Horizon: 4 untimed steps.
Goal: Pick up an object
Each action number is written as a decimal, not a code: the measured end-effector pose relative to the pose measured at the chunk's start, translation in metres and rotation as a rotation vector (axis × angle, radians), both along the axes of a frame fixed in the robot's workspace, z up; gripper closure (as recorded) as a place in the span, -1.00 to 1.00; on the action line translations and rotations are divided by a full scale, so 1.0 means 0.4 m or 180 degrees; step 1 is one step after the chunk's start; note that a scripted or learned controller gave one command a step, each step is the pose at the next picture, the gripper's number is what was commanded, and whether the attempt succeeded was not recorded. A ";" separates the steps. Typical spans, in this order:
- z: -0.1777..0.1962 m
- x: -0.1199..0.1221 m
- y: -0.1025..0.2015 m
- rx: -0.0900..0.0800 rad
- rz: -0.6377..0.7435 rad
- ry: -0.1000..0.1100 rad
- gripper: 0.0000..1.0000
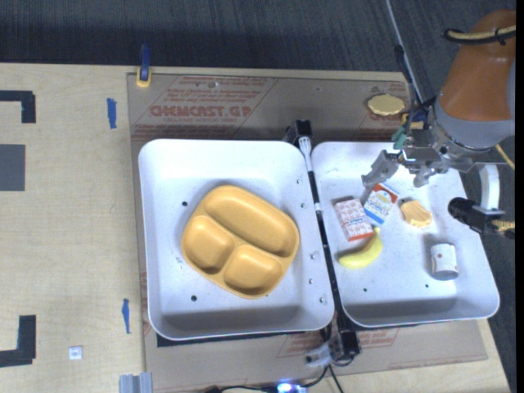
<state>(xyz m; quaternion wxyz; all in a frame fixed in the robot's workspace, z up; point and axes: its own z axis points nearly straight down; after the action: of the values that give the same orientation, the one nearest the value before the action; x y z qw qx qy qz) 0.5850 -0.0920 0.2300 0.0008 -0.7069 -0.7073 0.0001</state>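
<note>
Smooth yellow three-welled tray (239, 240) in left bin (160, 170). In right bin (471, 297): curved banana (362, 254), printed flat packet (351, 218), small blue-white carton (379, 205), ridged yellow piece (416, 213), white cylinder (443, 259). Claw (401, 169) spread wide, grasping nothing, above carton.

The arm (483, 80) runs off the right edge, its upper part cut away. The small carton (379, 205) has print too fine to read. At the bottom edge, the cables (327, 359) are cropped.
</note>
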 end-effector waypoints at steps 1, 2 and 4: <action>-0.330 -0.029 -0.042 -0.0006 -0.0004 -0.0033 -1.00; -0.351 -0.116 -0.030 -0.0006 -0.0005 -0.0051 -1.00; -0.322 -0.112 -0.031 -0.0014 -0.0007 -0.0071 -1.00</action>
<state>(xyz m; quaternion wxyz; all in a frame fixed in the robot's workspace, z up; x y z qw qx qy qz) 0.5402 -0.1044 0.1013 -0.0086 -0.7076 -0.7066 -0.0062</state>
